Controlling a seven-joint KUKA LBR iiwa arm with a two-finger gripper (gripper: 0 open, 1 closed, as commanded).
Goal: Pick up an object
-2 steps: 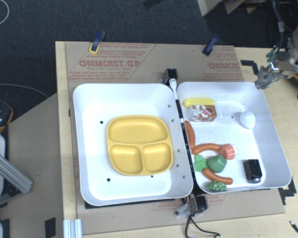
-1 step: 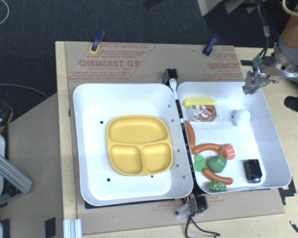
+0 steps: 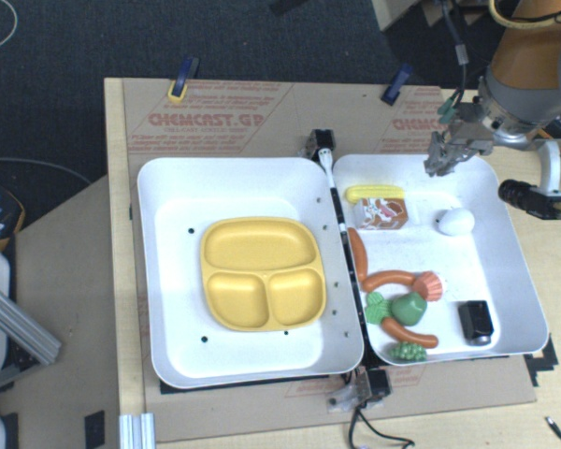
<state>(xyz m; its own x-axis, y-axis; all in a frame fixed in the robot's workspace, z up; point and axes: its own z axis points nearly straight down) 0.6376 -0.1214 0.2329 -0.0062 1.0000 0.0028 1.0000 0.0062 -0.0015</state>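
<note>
Hovering over the far edge of the right-hand shallow white bin (image 3: 514,241), the two-finger gripper (image 3: 446,160) is seen with nothing between its fingers; whether they are spread or closed cannot be told from this angle. No object has been picked yet.

A miss is the likely trouble from here. Nothing lies directly under the gripper, so a straight descent would probably meet bare bin floor or the rim. The nearest candidates are placed just below and to its left: a yellow toy corn cob (image 3: 374,193) touching a clear packet with red-brown contents (image 3: 383,214). A closing grasp there could catch both, or push one off the other. The small white rounded ball (image 3: 455,222), just below the gripper, could be expected to roll away from the fingertips.

Farther below, a crowded cluster is found: orange-red toy sausages (image 3: 399,280), green toy vegetables (image 3: 404,308) and a small green sprig (image 3: 409,351), touching or overlapping, where a clean single pick would be hard. A small black rectangular block (image 3: 476,321) lies apart, low and to the right.

Well to the left, the left-hand shallow white bin (image 3: 164,251) is occupied by a yellow plastic three-compartment tray (image 3: 262,272), its compartments bare.
</note>
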